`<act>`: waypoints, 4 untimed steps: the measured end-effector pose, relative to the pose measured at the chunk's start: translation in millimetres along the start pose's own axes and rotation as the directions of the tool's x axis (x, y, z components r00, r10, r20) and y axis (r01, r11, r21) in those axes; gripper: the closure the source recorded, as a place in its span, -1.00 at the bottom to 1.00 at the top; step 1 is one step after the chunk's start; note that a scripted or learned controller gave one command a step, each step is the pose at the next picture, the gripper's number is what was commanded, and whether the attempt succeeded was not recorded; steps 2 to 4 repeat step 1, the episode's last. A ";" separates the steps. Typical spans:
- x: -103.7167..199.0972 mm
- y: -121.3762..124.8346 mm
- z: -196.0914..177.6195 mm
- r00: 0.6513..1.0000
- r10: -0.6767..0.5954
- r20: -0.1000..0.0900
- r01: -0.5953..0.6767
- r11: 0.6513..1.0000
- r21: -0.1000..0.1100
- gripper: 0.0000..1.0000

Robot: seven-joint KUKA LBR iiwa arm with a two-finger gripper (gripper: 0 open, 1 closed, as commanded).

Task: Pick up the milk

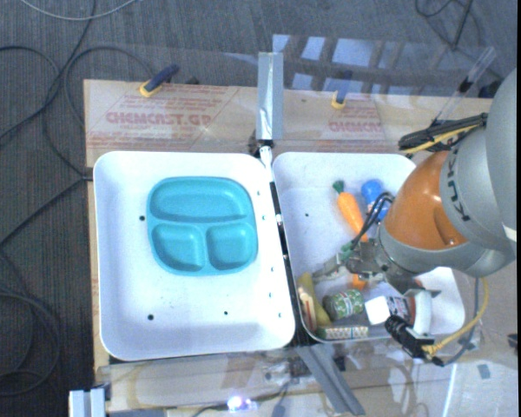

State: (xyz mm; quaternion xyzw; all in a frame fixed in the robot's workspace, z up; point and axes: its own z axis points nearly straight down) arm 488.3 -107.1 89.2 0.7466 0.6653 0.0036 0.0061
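On the far left sits the left bin (113, 233), and in it lies a blue divided tray (203, 224), flat, with one long compartment above two smaller ones. Crossing the seam into the right bin (313, 181): at its near edge a yellowish item (307, 304), too small for me to name, and beside it a green can (344, 303) lying on its side. Above those, an orange carrot (348, 208), green top pointing to the far wall, with a blue object (372, 188) just beside it, half hidden by my arm (434, 215). My claw (358, 259) hangs low over the can and carrot; whether it is wide or narrow I cannot tell, my wrist covers it. Just right of the can lies what I take for the milk (408, 307), a small white container with a dark band, long axis running left to right along the near wall, its right end blurred under my arm's shadow.
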 end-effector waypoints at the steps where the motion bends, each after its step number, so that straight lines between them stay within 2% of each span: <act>1: -11.6 44.9 -39.0 0.998 0.069 0.002 -0.069 0.997 0.017 -1.00; 4: -11.6 44.9 -39.0 0.998 0.069 0.002 -0.069 0.997 0.017 -1.00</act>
